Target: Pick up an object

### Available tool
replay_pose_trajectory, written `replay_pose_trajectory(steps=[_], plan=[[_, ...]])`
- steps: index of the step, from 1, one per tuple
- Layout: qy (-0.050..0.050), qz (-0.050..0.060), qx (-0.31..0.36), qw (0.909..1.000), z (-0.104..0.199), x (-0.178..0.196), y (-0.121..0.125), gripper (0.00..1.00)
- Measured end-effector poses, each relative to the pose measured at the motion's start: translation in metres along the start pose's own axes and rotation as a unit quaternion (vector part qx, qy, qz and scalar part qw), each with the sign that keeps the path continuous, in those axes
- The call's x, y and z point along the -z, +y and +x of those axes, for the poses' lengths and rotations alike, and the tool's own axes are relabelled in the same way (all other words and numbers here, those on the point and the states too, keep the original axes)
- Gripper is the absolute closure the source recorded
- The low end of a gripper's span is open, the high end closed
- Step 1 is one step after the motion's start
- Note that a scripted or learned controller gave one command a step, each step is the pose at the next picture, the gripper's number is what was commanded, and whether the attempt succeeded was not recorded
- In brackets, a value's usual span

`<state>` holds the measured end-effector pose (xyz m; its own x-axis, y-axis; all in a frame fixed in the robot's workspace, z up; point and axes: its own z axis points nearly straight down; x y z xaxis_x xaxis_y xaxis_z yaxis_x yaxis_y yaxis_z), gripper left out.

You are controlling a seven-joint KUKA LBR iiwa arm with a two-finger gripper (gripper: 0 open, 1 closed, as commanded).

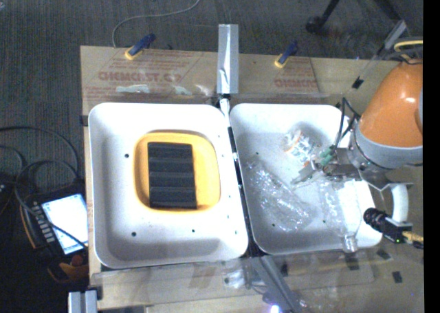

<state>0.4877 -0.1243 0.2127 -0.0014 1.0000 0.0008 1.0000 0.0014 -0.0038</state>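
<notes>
We judge the crinkly clear plastic wrapper (275, 191) light and slippery; pinch a raised fold beside the gripper (317, 166), whose grip we cannot tell.

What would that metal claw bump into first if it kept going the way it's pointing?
Probably the small clear packet just beyond the gripper, in the right bin; depth is hard to judge from above.
</notes>
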Motion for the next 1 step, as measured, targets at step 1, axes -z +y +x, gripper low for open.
replay_pose_trajectory(steps=[1], plan=[[-0.001,-0.001,0.051,0.9987,-0.0227,-0.0192,0.0883,0.0]])
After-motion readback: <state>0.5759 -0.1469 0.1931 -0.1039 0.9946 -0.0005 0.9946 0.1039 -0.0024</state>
